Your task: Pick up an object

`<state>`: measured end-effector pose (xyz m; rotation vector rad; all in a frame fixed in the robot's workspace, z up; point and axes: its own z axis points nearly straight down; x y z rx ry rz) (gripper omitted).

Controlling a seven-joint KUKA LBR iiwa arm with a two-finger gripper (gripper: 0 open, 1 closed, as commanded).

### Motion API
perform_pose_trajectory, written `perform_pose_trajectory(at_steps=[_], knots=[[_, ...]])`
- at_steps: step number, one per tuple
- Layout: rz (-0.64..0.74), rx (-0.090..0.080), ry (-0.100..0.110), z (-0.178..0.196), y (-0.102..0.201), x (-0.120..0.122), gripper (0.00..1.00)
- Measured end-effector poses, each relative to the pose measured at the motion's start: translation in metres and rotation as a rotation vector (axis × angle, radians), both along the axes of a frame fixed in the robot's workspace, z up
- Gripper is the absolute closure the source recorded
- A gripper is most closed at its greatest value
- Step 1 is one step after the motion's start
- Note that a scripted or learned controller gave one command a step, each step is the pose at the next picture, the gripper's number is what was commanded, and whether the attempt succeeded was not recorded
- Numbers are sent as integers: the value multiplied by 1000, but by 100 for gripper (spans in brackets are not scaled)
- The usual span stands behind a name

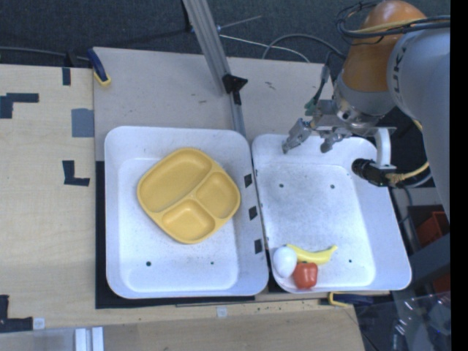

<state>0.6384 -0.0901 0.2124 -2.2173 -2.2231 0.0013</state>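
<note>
My gripper (310,140) hangs with fingers spread and nothing between them over the right bin's (380,269) far edge. The banana (316,254), egg (284,261) and tomato (306,274) lie well below it, untouched; grasping remains.

Tray (189,194) in left bin (117,196); banana (314,254) in right bin (380,254).

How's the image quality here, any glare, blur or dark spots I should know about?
Camera view: even, soft lighting with faint shadows; the white bins look bright but keep their speckled texture; the gripper is slightly soft, the small toys are low in detail, and the floor along the top is dark.
</note>
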Motion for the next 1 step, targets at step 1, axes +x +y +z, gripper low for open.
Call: perform_pose_trajectory(at_steps=[1], knots=[[0, 0, 0, 0, 0, 0, 0]])
